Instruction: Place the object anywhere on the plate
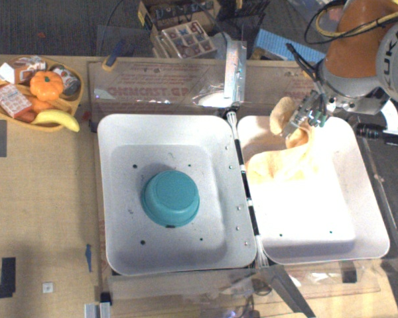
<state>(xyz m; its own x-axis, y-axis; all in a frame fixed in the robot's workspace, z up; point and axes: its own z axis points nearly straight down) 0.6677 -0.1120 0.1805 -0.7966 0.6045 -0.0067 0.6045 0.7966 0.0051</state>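
Camera view, looking down at a slant: arm enters from the right, pincer over the far-left corner of the right bin. A pale yellow cloth hangs from the pincer; its upper end looks pinched between the fingers, its lower folds trail onto the bin floor near the bin's left wall. Judgement: grasp made, lift partly done. Teal plate sits near the middle of the left bin, well apart from the cloth. Transfer and release are left to do. Route crosses the two touching bin rims at the centre of the tabletop; trailing cloth could drag on that ridge unless raised higher. Open floor surrounds the plate on all sides.
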